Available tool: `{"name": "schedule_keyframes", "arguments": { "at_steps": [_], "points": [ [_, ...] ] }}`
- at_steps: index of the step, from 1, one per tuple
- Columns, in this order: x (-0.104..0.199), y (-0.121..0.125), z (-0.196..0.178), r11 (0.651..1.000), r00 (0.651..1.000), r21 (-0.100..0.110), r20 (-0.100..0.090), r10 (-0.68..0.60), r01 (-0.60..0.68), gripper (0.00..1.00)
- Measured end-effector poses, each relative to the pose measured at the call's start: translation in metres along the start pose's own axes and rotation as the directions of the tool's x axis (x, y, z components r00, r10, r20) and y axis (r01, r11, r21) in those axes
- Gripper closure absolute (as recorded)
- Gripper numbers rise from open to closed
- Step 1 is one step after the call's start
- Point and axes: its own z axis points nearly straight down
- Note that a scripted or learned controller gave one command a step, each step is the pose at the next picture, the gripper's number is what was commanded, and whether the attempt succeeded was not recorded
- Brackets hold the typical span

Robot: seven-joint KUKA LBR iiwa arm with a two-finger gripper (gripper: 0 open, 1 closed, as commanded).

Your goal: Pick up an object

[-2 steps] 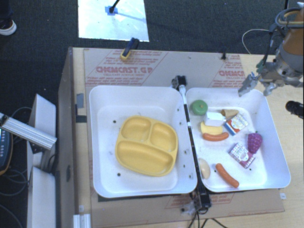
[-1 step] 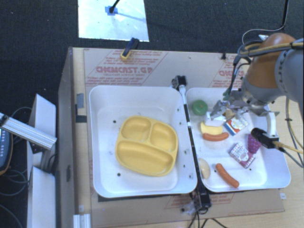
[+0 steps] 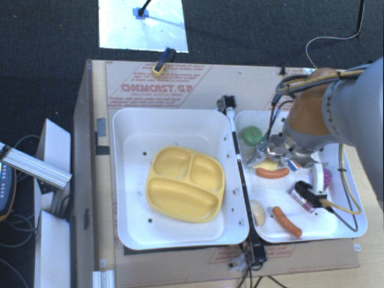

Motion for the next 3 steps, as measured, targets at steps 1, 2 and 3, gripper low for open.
{"name": "schedule_keyframes", "arguments": {
  "at_steps": [1,2,3],
  "points": [
    [-0.001,0.001,-0.011,1.000,1.000,-0.003,0.000,0.000,0.000,1.00],
    [-0.001,0.001,-0.011,1.000,1.000,-0.003,0.000,0.000,0.000,0.00],
    [-0.009,-0.021,0.000,1.000,1.000,0.000,0.000,0.002,-0.002,0.00]
  ]
}}
